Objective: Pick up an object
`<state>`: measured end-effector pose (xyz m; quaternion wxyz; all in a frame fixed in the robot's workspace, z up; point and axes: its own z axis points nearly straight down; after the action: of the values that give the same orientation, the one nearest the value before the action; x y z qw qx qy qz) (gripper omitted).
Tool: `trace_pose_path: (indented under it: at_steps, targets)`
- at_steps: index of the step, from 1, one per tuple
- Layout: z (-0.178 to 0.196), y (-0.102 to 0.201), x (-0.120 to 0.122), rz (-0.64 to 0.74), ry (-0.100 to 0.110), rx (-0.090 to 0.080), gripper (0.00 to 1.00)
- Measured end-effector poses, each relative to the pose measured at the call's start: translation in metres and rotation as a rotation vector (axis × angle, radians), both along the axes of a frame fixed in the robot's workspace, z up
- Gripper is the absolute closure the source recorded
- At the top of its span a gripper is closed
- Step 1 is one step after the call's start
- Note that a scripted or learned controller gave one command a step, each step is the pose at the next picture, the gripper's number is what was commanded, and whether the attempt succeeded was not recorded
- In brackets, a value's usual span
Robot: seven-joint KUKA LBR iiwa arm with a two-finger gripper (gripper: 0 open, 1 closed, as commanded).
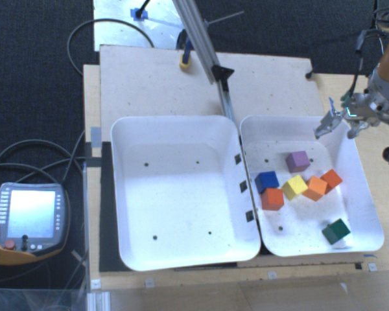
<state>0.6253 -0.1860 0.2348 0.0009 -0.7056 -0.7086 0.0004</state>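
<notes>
Camera view is showing the two shallow white bins sitting side by side on the bench; the left bin point(126, 193) is lying to the left, and the right bin point(360, 193) is holding seven small blocks; the gripper point(341, 126) is hanging over the upper right corner of the right bin, with its two metal fingers point(325, 127) standing spread apart and nothing showing between them; the arm point(388, 86) is reaching in from the right edge, with its orange band just visible above the wrist; the blocks are all lying below and to the left of the gripper, apart from it; a purple block point(297, 161) is sitting nearest the fingers, toward the middle of the bin; a blue block point(267, 181) is lying near the bin's left wall, with a red-orange block point(272, 199) touching it just below; a yellow block point(295, 186) is lying just beside the red-orange one, and an orange block point(316, 187) is pressing against the yellow one on its right; another red-orange block point(332, 178) is touching the orange one at its upper right; a dark green block point(336, 230) is lying alone near the bin's lower right corner; a teach pendant point(26, 222) is resting off the bench at the far left.
</notes>
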Motion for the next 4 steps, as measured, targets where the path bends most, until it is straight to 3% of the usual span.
trace_pose_path:
  at_steps: [1, 3, 4]
  targets:
    - [0.003, 0.0, 0.001, 0.001, -0.004, -0.002, 0.0]
    - [-0.097, 0.001, -0.015, -0.002, 0.0, 0.0, 0.0]
    - [-0.119, 0.0, -0.008, 0.0, -0.024, -0.007, 0.0]
